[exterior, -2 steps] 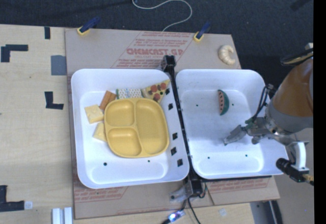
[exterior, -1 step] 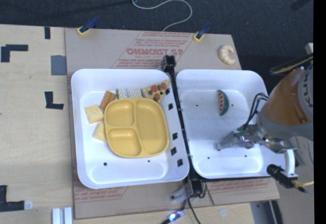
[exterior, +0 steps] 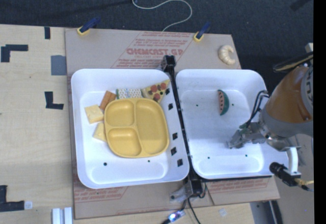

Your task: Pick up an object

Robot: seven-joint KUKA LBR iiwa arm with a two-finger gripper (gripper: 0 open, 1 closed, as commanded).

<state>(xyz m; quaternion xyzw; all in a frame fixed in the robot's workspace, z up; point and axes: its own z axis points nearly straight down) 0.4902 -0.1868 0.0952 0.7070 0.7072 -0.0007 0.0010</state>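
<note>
The gripper (exterior: 238, 140) sits low in the right bin (exterior: 214, 167), its grip unclear, and must reach the watermelon slice (exterior: 222, 102).

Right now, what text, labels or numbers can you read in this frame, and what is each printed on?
"CHEMCAST GP" in red, upside down, on the brown cardboard sheet under the bins.
Smaller red lines around it on the same sheet: too blurred to read.
Black marks on the wooden bench: shapes, not readable letters.
</note>
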